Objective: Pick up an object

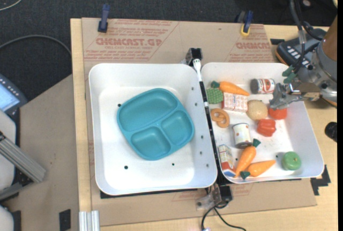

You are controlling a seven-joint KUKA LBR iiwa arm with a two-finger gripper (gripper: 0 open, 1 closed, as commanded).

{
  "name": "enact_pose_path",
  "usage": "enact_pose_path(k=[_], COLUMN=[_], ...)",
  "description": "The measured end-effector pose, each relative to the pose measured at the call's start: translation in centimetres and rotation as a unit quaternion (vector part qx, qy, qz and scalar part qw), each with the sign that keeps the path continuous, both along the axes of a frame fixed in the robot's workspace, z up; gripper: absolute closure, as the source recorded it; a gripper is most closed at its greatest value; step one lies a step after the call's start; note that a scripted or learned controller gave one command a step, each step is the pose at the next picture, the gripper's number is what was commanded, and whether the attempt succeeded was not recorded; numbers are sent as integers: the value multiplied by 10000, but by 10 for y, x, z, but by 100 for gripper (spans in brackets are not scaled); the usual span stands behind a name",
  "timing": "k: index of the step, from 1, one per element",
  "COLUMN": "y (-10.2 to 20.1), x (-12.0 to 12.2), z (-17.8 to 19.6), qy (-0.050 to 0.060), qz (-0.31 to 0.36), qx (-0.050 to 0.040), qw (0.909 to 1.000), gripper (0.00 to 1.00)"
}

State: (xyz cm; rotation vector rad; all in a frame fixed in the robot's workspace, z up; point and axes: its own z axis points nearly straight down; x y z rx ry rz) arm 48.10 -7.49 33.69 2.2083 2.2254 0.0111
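Two white bins (102,133), teal tray (155,124), toy food, jaws (280,100) above tomato (277,112)

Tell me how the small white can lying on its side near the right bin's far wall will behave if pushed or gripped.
The small white can with a red label lies on its side, so a push across its axis would probably roll it. Its smooth round body looks rigid but perhaps slippery between fingers. The orange toy carrot lies beside it and might stop a roll that way.

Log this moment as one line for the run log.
gripper above right bin | over red toy | teal tray in left bin
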Motion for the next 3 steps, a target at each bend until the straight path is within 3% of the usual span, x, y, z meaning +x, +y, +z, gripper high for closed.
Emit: enact_pose_path(k=[1, 3], y=[-53, -51], x=[1, 4], z=[-113, -86], qy=[92, 20], qz=[-67, -38], qx=[2, -15], qw=[9999, 10000], gripper=[100, 100])
